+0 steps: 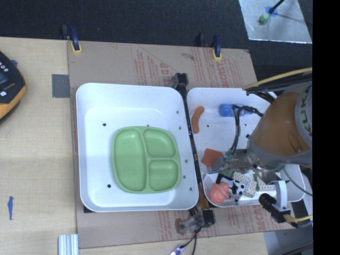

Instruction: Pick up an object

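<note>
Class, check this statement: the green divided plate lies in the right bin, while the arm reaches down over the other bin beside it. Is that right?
Not quite. The camera view shows the green divided plate in the left bin, not the right. The arm does reach down over the other bin, the right bin.

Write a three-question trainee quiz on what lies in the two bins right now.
1. True or false: the green divided plate lies in the right bin.
2. Which item lies nearest the right bin's far rim: A) the blue object, B) the pink object, C) the red-brown piece?
3. Fill in: the orange sausage-shaped item lies beside the ____ wall of the right bin.

Key: 1 false, it lies in the left bin; 2 A; 3 left.
</note>
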Action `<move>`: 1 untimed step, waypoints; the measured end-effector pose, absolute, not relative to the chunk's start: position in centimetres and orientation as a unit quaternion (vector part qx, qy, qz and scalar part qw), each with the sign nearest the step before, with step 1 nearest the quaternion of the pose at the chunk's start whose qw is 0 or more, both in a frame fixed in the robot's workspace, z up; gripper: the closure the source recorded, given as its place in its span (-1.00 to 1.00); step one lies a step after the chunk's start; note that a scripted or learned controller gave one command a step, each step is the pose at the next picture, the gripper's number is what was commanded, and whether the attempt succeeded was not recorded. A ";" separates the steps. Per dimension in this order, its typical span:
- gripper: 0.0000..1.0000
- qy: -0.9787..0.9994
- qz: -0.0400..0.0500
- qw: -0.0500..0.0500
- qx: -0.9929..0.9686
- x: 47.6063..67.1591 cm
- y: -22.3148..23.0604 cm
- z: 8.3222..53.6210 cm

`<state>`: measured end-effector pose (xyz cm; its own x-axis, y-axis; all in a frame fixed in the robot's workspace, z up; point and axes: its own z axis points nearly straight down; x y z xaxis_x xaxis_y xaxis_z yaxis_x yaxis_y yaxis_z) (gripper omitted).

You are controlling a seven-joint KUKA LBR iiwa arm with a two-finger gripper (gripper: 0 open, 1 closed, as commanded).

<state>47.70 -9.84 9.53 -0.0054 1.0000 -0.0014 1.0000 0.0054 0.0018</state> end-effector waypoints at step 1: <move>1.00 0.710 -0.001 0.000 0.704 47.7 -9.9 10.5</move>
<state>47.66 -9.94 10.52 -0.0083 1.0000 -0.0017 1.0000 0.0083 -0.0011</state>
